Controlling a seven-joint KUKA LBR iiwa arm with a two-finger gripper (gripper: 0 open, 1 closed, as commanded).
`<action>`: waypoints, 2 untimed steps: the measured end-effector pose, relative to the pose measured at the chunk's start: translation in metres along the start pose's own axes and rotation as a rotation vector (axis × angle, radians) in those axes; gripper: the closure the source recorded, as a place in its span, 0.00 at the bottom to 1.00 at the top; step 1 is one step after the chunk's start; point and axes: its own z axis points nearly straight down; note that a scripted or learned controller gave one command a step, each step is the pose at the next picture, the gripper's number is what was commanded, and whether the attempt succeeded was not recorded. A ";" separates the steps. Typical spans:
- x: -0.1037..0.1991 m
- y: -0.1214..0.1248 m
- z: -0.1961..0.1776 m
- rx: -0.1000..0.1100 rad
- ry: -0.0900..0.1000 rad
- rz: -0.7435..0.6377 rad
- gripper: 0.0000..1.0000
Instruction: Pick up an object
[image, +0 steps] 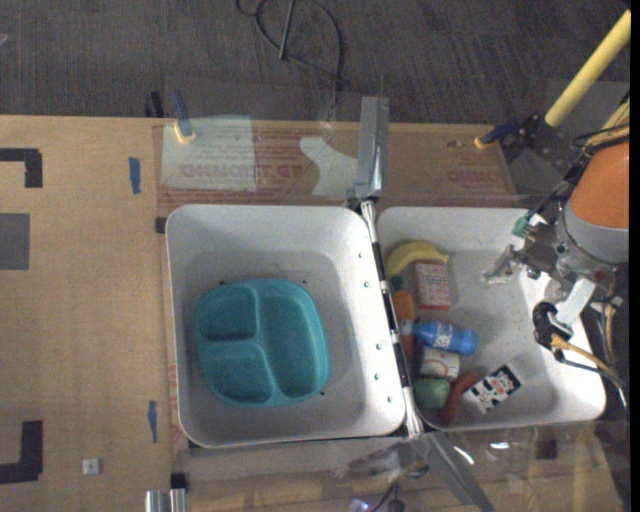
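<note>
While my arm (598, 205) hangs over the right rim of the right bin (530, 395), my claw (512, 262) sits above that bin's upper right part, over bare white floor. From this slant I cannot tell whether it is wide or narrow, and I see nothing between its tips.

The things I could pick up lie along the left side of the right bin. A banana (412, 254) is at the top, with a small red-and-white carton (433, 285) just below it. An orange carrot (402, 305) lies by the dividing wall. A blue bottle (443, 335) lies on its side beside it. Lower down are a green, apple-like fruit (433, 391), a red sausage-shaped piece (458, 397) and a black-and-white carton (496, 386). All of them are apart from my claw.

In the left bin (190, 400) a teal divided plate (260, 342) lies flat. Both bins rest on the wooden table (80, 350).
</note>
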 end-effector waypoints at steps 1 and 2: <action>-0.021 0.000 -0.209 -0.001 -0.001 0.172 0.00; -0.064 -0.062 -0.045 0.002 0.000 0.351 0.00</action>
